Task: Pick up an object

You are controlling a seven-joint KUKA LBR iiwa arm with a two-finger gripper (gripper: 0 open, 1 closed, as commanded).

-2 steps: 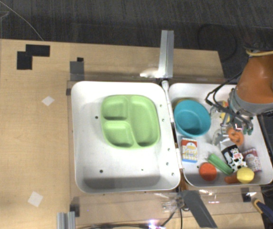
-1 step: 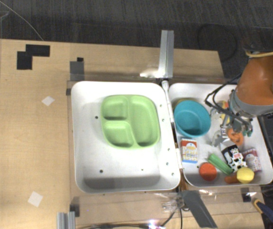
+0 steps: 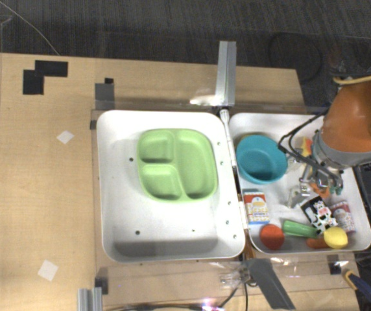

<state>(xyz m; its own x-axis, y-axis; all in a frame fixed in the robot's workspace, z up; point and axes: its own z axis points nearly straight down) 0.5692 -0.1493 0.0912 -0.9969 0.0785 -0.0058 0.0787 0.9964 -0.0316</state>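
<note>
Reaching in from the right edge of the frame, the arm [image 3: 357,125] is seen with its orange band over the right bin [image 3: 250,123], and its gripper [image 3: 318,185] is hung low in the right-centre of the frame above a crowded patch of small items. Whether the claw is open or closed cannot be told — it is lost among cables and clutter, and nothing is seen to be gripped.

No single target is named by the task, so any loose piece may be taken. The likeliest candidates are judged to be those just under the wrist: a black-and-white patterned toy [image 3: 318,214], a yellow lemon-like piece [image 3: 335,238], a green cylindrical piece [image 3: 304,227] and a red tomato-like ball [image 3: 272,236], all gathered along the lower right of the frame. A small red-and-white carton [image 3: 255,207] is laid flat beside them, and a teal bowl [image 3: 261,158] is set upright further up.

At frame centre, a green divided plate [image 3: 176,164] is laid flat in the left bin [image 3: 117,193] — well apart from the gripper.
</note>
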